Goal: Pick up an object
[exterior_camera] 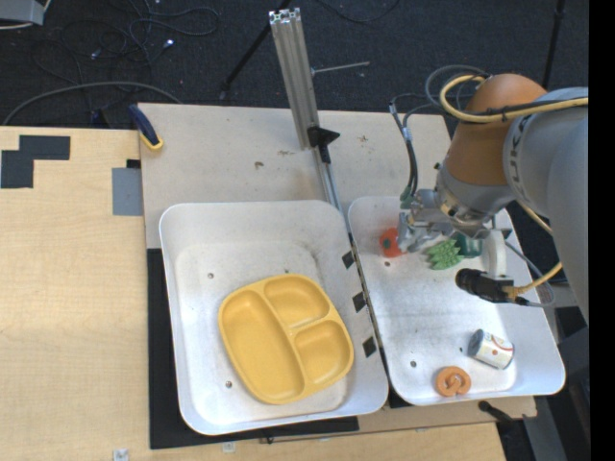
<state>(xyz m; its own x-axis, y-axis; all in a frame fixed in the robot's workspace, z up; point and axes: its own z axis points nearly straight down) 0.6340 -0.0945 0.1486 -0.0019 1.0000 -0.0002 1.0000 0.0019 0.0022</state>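
Nearest the camera, two shallow white bins are seen side by side on the bench [231, 152]. In the left bin [192, 248], a yellow divided plate [285, 336] with three compartments is laid flat, toward the near side. In the right bin [423, 305], an orange ring-shaped toy [452, 381] is placed at the near edge, and a small white cylinder with a dark end [490, 349] is lying on its side just beyond it, to the right.

Farther back in the right bin, a small red-orange object [390, 243] is seen near the bin's left wall, and a green leafy toy [444, 254] is set a little to its right. The gripper [423, 233] is lowered over the far part of this bin, between and just above these two things. Whether it is released or clenched cannot be told, and nothing can be made out as grasped. The grey arm [543, 161], with its orange band [485, 133], is extended in from the right.

Beyond the bins, an upright metal post [296, 75] is mounted on the bench, and cables are scattered over the dark floor [144, 36] behind.
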